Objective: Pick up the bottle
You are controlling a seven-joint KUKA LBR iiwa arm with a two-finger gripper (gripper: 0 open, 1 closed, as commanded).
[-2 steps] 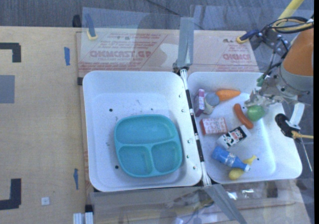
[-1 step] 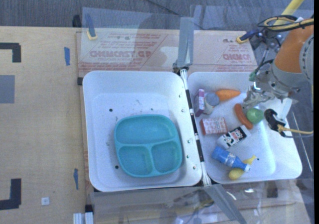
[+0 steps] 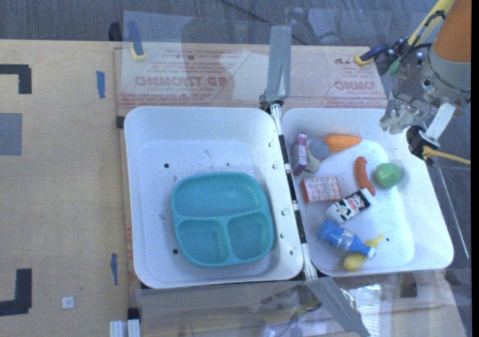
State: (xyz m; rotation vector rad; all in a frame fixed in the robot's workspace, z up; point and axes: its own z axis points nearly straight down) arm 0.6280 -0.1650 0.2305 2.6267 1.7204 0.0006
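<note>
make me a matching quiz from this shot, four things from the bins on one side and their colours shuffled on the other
Things:
1. divided tray
2. bottle
3. carrot
4. round ball-like toy

Colours:
A. green
B. orange
C. teal
D. blue

Pairs: 1-C, 2-D, 3-B, 4-A

The tray lies in the left bin; the other three lie in the right bin.

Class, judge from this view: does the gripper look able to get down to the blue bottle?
Probably yes. The blue bottle lies uncovered in the right bin, nothing on it; the gripper hovers at that bin's far edge.
</note>
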